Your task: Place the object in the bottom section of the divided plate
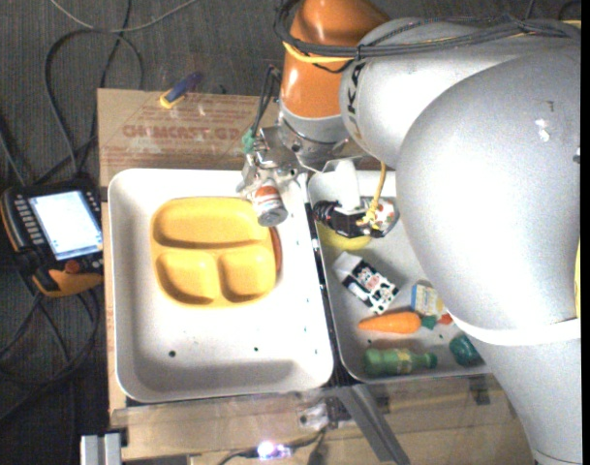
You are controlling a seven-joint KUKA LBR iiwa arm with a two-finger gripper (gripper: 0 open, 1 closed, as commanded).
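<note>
Looming closest, the arm (469,163) hides much of the right bin (345,352); from my console I see the claw (265,194) gripping a small can (268,204) over the plate's (215,250) right rim. I'd ease it toward the near compartments before letting go. Two bins, one plate, one carrot (391,324), one green bottle (398,360).

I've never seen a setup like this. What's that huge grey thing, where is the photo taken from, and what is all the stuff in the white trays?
The big grey shape with the orange band is a robot arm, reaching in from the right. One camera fixed above the bench looks down at a slant. The arm's gripper seems to hold a small red-and-white can at the edge of a yellow divided plate lying in the left white bin. The right white bin holds an orange carrot, a green bottle and a black-and-white box.
</note>
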